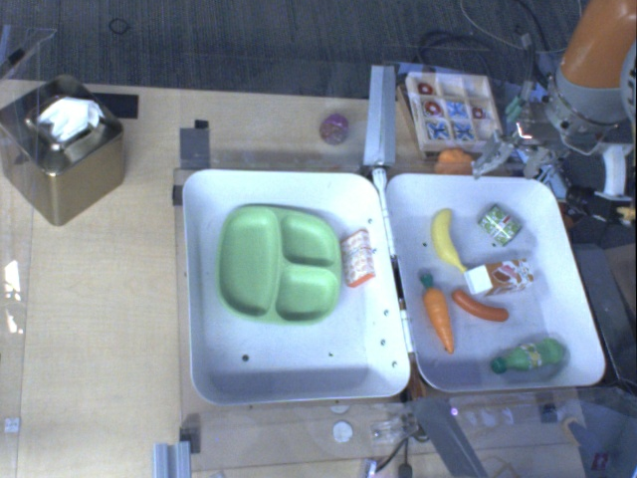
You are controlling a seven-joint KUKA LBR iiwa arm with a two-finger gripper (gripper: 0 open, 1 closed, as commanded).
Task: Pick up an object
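Gripper [503,147] hangs at two o'clock above the right bin [572,267]; can't tell its spread from here. Banana [445,239] and carrot [439,317] lie below.

the wooden table [100,297] carries 2 white bins side by side, the left bin [214,361] and the right bin [572,297], their inner edges touching along a metal rail [379,118] that runs up past them. at the far left corner sits a gold-brown box [75,172] with something white and crumpled [68,118] in its open top, under a clear cover. a small purple ball [334,127] lies on the table just above the left bin. above the right bin rests a flat board of red and blue picture tiles [448,108], with black cables [478,38] looping on the dark floor [249,18] behind it.
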